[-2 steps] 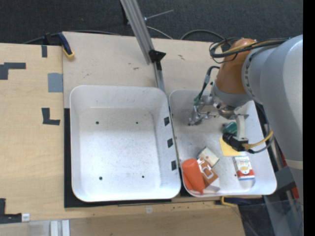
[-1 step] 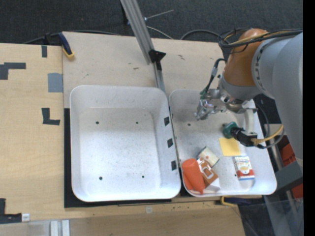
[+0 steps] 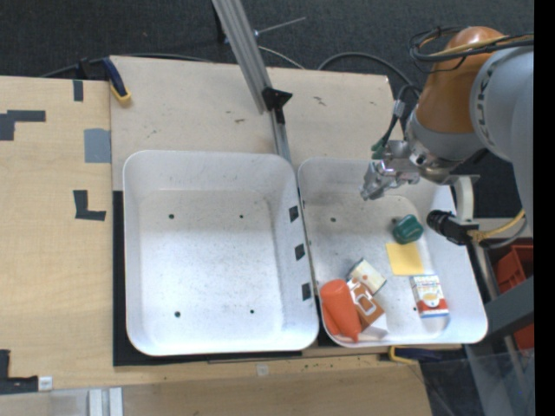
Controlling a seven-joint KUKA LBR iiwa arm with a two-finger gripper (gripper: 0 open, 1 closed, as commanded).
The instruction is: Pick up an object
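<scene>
An orange plastic cone [image 3: 339,308] lies at the right white bin's [image 3: 340,189] six o'clock edge. The gripper [image 3: 378,183] hovers toward twelve; its grip state cannot be told.

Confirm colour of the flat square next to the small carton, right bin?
Yellow. The flat square shows plainly in the camera view, beside the small carton.

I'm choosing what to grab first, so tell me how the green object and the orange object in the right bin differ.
The green object is small, dark and rounded; the orange object is clearly larger and elongated. The green object lies by itself mid-bin, closer to the pincer; the orange object lies at the near edge, touching a small carton. Both rest on the floor of the right bin, neither between the pincer's fingers.
</scene>
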